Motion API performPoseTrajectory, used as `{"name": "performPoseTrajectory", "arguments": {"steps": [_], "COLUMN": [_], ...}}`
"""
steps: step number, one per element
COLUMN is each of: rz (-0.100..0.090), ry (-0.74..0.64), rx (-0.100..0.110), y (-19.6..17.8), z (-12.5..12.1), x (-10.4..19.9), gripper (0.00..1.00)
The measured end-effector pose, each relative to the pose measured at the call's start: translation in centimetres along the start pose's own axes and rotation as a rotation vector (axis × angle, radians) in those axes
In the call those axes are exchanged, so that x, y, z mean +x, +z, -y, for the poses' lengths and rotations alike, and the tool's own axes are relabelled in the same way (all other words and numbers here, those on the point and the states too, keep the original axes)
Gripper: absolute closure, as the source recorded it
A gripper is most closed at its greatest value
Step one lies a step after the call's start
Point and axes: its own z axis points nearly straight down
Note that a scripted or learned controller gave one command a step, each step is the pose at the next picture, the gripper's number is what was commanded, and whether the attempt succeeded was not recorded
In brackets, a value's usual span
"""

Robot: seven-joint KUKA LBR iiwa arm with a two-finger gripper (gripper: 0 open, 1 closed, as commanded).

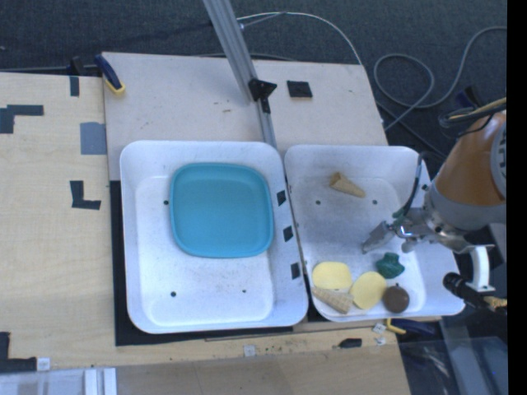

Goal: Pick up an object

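Camera view shows the gripper low in the right bin, jaws apparently spread and empty, poised near the green toy for picking.

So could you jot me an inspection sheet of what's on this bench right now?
Surface: wooden bench bearing a left bin and a right bin, both white.
Job's things: right bin holds a tan cone, green toy, two yellow discs, a waffle piece and a brown ball.
Clutter: blue plate in the left bin.
Grippers: gripper low in the right bin, beside the green toy; nothing seen between its fingers.
Cables: loops on the floor.
Surroundings: dark carpet, slanted metal pole.
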Motion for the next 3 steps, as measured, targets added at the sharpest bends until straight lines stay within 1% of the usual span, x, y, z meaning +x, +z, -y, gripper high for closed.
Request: {"name": "performPoseTrajectory", "arguments": {"steps": [1,2,3], "rz": [0.002,0.004,0.002], "ry": [0.0,0.001,0.0], "rx": [-0.006,-0.009,-0.009], "y": [3.5,2.3,-2.0], "z": [-0.1,-0.1,-0.5], "x": [0.0,-0.1,0.3], "gripper": [0.0,1.0,1.0]}}
